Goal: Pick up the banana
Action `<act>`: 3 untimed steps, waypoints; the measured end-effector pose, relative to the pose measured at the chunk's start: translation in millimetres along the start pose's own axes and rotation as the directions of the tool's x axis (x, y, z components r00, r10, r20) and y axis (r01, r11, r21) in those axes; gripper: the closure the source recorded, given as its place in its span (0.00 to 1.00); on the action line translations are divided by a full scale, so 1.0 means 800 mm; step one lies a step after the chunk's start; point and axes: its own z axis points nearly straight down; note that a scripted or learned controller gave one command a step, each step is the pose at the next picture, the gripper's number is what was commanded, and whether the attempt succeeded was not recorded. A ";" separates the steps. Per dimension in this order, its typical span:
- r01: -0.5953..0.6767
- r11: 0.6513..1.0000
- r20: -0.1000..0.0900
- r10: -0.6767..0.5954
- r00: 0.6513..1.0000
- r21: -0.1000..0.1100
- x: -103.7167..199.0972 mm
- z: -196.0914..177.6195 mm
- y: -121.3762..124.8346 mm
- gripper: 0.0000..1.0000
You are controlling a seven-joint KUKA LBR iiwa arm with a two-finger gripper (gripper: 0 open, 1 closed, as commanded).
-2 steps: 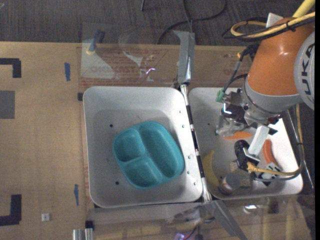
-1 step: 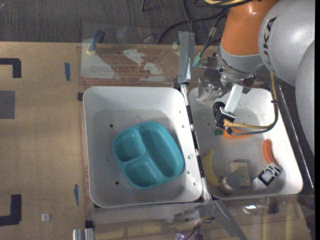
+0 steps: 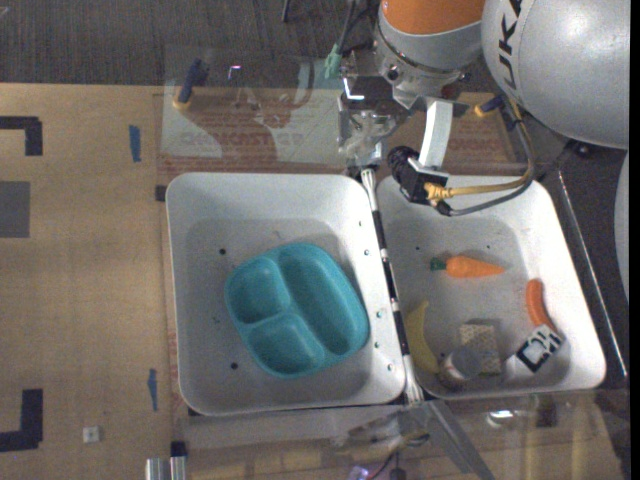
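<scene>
A yellow banana (image 3: 419,336) lies in the right bin (image 3: 560,230), against its left wall near the front. My gripper (image 3: 362,146) hangs high at the back, over the far end of the divider between the two bins, well away from the banana. Nothing shows between its fingers. The grey arm with its orange band reaches in from the top right.
The left bin (image 3: 190,268) holds a teal divided plate (image 3: 294,309). In the right bin lie an orange carrot (image 3: 472,266), a second orange piece (image 3: 538,303), a grey can with a tan block (image 3: 470,353) and a black-and-white object (image 3: 541,349). A yellow cable (image 3: 480,190) hangs over the right bin's back.
</scene>
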 end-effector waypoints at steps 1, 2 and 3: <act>0.223 0.975 -0.001 -0.223 0.975 0.004 0.066 0.087 0.035 1.00; 0.137 0.991 -0.001 -0.137 0.991 0.004 0.049 0.087 -0.003 1.00; 0.266 0.964 0.000 -0.266 0.964 -0.003 0.064 0.049 0.051 1.00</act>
